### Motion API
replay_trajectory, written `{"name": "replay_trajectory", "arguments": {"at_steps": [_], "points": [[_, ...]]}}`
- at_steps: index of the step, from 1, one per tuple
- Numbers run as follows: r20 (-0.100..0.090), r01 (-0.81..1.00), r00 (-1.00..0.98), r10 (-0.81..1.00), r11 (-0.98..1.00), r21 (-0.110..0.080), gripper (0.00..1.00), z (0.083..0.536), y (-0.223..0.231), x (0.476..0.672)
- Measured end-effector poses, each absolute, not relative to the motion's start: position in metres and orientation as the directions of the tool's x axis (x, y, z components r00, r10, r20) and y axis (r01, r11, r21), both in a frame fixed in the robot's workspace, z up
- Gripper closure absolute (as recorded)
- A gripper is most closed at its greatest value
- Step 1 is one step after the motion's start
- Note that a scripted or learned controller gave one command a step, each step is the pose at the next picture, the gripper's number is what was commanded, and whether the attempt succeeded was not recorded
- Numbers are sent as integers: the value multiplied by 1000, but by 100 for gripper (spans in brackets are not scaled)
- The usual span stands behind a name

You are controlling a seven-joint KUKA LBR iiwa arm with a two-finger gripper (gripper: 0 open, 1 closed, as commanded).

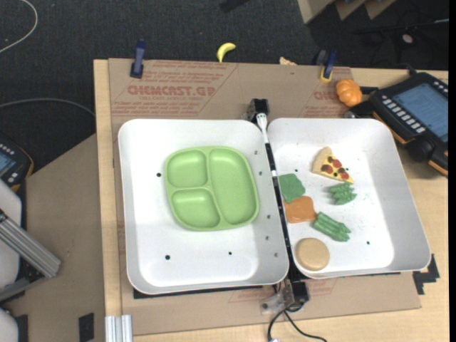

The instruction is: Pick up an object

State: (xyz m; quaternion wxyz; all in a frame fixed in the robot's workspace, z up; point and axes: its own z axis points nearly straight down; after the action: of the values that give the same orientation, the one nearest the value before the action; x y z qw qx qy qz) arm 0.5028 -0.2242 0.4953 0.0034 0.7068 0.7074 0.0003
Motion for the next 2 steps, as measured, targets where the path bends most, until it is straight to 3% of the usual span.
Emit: {"name": "replay_trajectory", "arguments": {"at_steps": [1, 2], "points": [[6, 1000, 1, 1000, -1, -15, 100, 342, -199, 477], [6, 1000, -4, 1000, 4, -12, 100, 232, -152, 478]]}}
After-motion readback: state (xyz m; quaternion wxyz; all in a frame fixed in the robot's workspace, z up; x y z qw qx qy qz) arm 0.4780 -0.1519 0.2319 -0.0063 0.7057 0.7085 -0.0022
